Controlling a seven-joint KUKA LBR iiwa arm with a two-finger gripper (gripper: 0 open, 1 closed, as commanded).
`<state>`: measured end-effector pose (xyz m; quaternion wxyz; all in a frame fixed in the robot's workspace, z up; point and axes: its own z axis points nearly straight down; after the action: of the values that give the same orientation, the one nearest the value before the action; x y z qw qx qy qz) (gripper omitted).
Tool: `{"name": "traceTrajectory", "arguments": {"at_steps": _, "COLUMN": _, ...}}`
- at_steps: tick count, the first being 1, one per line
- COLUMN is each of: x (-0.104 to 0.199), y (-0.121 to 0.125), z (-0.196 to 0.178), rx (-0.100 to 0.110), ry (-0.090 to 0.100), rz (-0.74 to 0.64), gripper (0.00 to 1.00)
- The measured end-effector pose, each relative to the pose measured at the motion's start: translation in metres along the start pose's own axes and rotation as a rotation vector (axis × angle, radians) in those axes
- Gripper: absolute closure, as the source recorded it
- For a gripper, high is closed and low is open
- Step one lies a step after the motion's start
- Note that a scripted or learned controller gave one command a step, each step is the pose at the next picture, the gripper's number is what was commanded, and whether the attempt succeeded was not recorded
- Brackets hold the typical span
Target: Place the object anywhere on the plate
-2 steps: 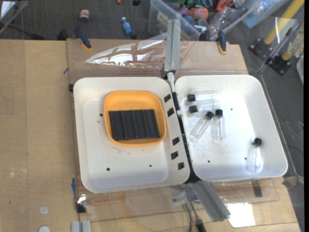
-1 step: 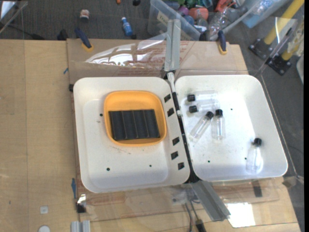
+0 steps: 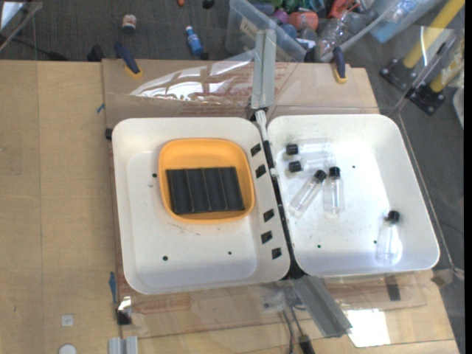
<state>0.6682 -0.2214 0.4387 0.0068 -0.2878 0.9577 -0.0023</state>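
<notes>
An orange square plate (image 3: 206, 151) sits in the left white bin (image 3: 140, 257), with a black ribbed slab (image 3: 205, 190) lying flat on it. In the right bin (image 3: 413, 161) lie several clear plastic vials with black caps. Two lie near the top left, one (image 3: 310, 150) above the other (image 3: 299, 167). Two more, one slanted (image 3: 308, 190) and one upright in the picture (image 3: 333, 190), rest near the middle. Another vial (image 3: 389, 238) lies by the bin's lower right corner.
A metal divider bar (image 3: 263, 72) runs between the bins at the back. A clear tub of coloured toys (image 3: 317, 6) stands behind the bench. Black tabs (image 3: 267, 214) line the seam between the bins.
</notes>
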Motion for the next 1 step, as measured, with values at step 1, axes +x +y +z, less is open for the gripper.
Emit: {"name": "traceTrajectory", "arguments": {"at_steps": 1, "x": 0.0000, "y": 0.0000, "z": 0.0001, "rx": -0.001, "ry": 0.000, "rz": -0.287, "gripper": 1.00}}
